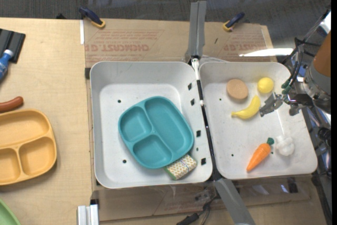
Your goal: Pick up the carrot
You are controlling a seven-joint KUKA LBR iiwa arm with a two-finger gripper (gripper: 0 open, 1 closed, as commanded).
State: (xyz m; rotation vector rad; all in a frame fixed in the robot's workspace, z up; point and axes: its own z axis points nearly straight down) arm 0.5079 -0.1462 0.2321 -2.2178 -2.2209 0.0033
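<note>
Orange carrot (258, 157) in right bin (221, 129), banana (248, 108) too

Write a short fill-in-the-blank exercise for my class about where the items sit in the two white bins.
1. The teal divided plate lies in the ____ bin.
2. The carrot lies in the right bin, its green top beside a small ____ object.
3. The banana lies just below the round tan disc and the yellow ____.
4. The gripper hovers just right of the ____.

Missing words: left; white; ball; banana
</note>
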